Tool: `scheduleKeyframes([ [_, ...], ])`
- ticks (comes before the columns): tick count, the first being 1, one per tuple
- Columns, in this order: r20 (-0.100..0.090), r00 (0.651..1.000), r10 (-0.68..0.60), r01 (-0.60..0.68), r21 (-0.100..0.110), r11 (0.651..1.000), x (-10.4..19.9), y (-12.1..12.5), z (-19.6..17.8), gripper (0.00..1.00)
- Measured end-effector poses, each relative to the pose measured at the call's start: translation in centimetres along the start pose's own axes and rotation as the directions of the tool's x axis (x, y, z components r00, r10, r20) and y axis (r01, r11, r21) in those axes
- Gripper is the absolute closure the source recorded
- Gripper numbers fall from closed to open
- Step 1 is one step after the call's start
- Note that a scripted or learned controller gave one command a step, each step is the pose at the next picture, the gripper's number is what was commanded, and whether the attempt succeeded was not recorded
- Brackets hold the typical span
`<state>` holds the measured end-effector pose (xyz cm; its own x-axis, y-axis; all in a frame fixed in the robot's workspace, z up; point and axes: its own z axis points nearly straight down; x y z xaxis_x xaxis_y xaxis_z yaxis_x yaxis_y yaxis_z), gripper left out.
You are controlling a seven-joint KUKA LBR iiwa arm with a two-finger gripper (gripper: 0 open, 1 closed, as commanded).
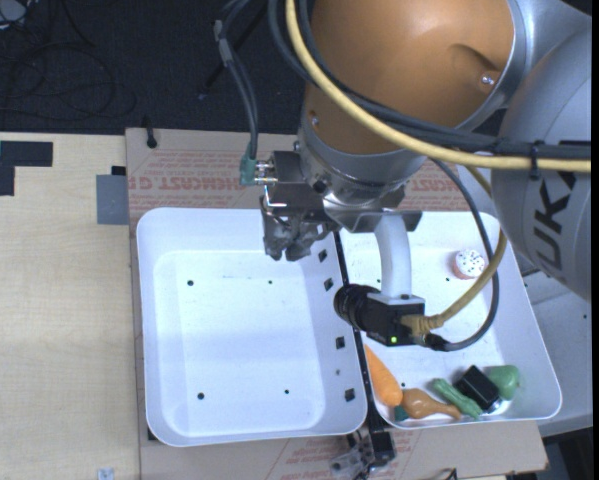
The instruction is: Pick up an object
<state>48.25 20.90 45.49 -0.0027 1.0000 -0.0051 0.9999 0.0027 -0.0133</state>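
Counting two white bins (159, 268), one carrot (382, 373), one speckled ball (469, 262).

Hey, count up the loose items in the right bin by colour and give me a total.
Orange: 2, a long carrot-shaped piece and a smaller tan-orange lump
Green: 2, a rounded green piece and a flat green strip
Black: 1, a small black block
White: 1, a small white speckled ball
Total: 6

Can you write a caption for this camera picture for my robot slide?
Robot arm hangs its end effector over the left bin; toys, including a carrot, sit in the right bin.
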Motion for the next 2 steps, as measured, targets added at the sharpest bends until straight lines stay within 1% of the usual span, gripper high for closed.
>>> scheduleKeyframes([
  [1, 0.002, 1.000, 0.002, -0.002, 0.003, 1.000, 1.0, -0.8, 11.7, 1.00],
  [2, -0.001, 1.000, 0.003, -0.003, -0.005, 1.000, 0.9, -0.6, 10.1, 1.00],
])
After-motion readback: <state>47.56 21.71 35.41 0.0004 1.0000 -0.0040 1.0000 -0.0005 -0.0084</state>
